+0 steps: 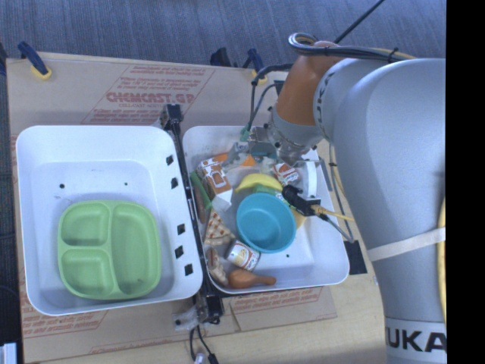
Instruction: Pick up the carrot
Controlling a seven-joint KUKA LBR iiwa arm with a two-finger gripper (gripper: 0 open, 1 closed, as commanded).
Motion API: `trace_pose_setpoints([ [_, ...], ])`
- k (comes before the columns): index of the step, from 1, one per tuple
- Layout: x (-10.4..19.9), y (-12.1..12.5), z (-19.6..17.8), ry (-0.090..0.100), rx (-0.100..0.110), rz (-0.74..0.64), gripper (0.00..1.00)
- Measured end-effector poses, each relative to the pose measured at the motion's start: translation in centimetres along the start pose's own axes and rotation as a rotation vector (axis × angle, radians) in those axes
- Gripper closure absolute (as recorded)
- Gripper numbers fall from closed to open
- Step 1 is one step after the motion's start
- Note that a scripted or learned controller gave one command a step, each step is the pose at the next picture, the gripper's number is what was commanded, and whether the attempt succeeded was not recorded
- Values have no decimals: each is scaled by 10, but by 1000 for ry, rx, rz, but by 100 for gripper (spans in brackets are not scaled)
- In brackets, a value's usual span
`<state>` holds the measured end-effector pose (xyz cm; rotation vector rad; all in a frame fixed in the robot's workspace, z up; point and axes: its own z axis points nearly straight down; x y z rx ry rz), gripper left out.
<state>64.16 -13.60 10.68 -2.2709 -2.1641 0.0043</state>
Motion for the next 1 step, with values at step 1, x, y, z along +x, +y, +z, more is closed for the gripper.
trace_pose_setpoints([
  [1,-43,18,-24,-6,0,110,0],
])
